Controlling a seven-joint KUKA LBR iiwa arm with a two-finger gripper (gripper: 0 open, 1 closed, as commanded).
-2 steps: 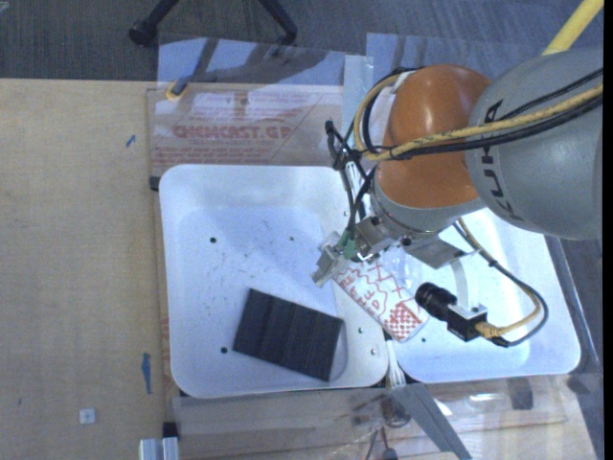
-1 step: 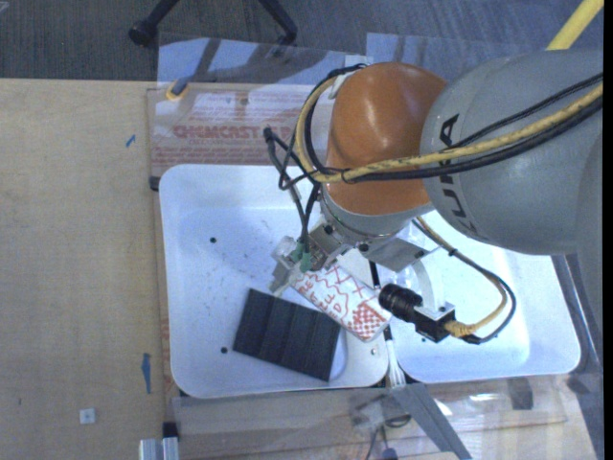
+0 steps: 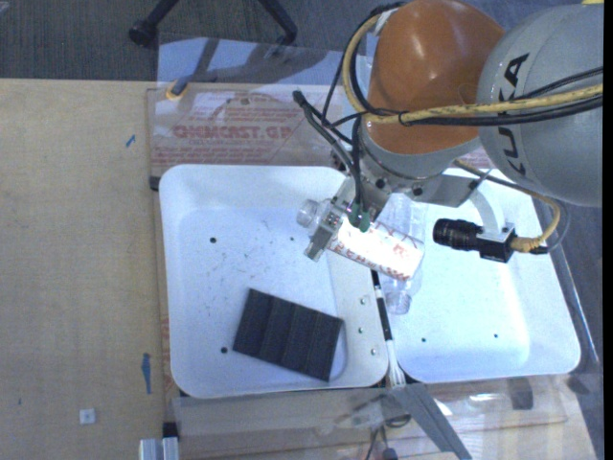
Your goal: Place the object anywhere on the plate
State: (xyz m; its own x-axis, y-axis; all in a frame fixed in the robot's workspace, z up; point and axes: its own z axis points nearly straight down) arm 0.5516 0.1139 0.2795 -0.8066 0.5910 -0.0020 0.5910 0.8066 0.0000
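Now my arm bends low over the bins' divide; below my gripper, a bottle; grip unclear.

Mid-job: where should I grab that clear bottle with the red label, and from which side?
Take the bottle across its labelled middle, coming from above. It lies on its side, aslant over the divider, so its round body offers two opposite flanks there.

Wooden bench under white bins
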